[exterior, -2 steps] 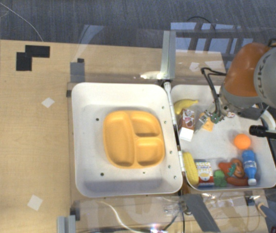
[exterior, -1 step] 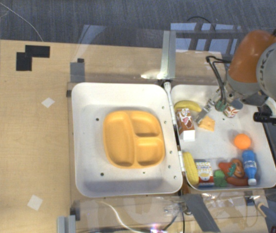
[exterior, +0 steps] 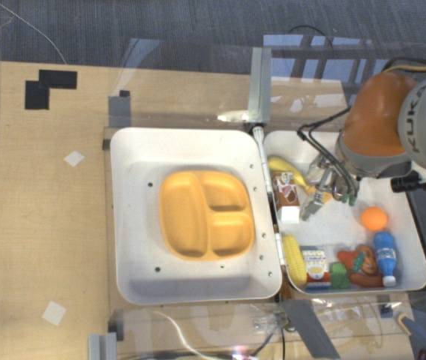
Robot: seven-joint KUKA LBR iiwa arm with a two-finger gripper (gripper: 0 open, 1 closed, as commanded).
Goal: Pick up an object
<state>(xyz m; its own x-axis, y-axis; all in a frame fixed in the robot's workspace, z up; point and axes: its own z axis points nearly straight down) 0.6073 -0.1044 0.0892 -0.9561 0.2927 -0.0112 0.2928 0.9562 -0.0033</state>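
My gripper (exterior: 324,198) hangs over the middle of the right bin (exterior: 420,274), open, with nothing between its fingers. Just left of it lie a white cube (exterior: 289,215), a brown packet (exterior: 286,187) and a banana (exterior: 280,164). An orange ball (exterior: 374,218) sits to its right. Along the bin's front edge lie a corn cob (exterior: 294,256), a small carton (exterior: 316,265), a green piece (exterior: 338,274), a red toy (exterior: 363,265) and a blue bottle (exterior: 385,256).
The left bin (exterior: 130,276) holds a yellow divided tray (exterior: 204,213). A metal post (exterior: 261,81) stands behind the wall between the bins. The arm's orange band (exterior: 378,115) looms over the right bin's back corner, and black cables trail near it.
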